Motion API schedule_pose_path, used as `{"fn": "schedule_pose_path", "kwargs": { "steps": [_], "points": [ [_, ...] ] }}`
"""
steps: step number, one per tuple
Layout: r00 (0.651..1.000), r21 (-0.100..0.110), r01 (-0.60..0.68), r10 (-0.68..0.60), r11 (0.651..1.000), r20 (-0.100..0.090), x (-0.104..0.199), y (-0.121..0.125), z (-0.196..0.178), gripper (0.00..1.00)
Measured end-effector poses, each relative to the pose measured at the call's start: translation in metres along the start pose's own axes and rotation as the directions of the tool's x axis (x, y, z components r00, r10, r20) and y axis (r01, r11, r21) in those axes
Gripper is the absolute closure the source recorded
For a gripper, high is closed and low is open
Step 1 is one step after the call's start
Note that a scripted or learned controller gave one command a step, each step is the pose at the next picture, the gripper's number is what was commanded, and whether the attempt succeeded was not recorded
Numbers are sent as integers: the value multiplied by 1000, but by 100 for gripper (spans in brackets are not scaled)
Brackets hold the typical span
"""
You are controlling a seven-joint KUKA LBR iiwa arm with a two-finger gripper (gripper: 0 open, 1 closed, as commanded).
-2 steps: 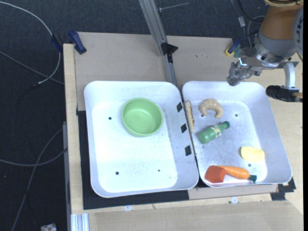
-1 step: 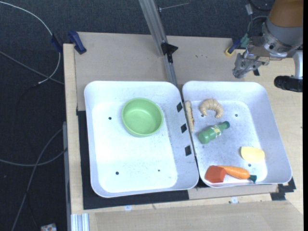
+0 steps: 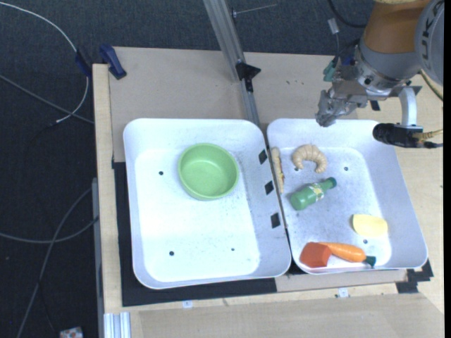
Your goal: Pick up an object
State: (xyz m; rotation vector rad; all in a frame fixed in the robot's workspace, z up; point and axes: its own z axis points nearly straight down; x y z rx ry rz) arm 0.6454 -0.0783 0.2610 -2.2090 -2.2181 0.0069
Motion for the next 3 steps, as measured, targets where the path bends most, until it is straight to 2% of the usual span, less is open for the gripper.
{"fn": "schedule_pose_path", "kwargs": {
  "steps": [1, 3],
  "points": [
    [1000, 2, 0, 0, 1000, -1, 46, -12, -3, 100],
    [1000, 5, 1, -1, 1000, 1, 145, -51, 27, 100]
  ]
}}
